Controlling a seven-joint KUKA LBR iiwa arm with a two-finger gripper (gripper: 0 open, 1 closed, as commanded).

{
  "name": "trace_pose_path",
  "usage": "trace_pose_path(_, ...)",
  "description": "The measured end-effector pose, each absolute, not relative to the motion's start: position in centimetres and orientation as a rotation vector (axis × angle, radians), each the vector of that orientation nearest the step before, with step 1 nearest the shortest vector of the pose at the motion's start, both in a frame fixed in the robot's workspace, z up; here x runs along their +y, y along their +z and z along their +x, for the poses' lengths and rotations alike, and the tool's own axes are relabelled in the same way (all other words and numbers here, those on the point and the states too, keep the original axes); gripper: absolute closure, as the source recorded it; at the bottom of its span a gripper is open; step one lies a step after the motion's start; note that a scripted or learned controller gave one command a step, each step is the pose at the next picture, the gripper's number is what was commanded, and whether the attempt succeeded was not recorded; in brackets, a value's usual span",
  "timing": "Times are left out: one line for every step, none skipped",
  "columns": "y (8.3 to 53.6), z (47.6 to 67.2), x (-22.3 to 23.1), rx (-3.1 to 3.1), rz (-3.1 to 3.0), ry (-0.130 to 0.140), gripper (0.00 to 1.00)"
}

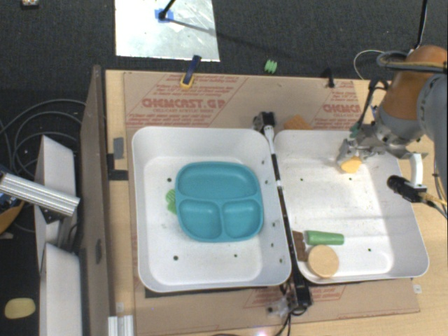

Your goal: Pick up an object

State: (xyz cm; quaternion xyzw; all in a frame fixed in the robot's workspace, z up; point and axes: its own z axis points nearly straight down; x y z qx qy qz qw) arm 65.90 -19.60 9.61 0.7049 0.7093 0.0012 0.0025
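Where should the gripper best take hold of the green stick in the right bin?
Probably at the middle of the green stick, coming from above with the fingers across its narrow width. It lies flat along the bin floor, and the tan round disc sits close beside it.

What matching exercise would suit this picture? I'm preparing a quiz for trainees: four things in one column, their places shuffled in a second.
Things:
1. teal divided plate
2. green cylinder
3. yellow piece
4. tan round disc

Places:
A. right bin's near left corner
B. at the gripper, far part of the right bin
C. middle of the left bin
D. right bin, just beyond the disc

Pairs: 1-C, 2-D, 3-B, 4-A
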Motion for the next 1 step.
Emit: trace_pose_path(14.94, 64.06, -14.61, 2.229, 2.213, 0.004, 1.0)
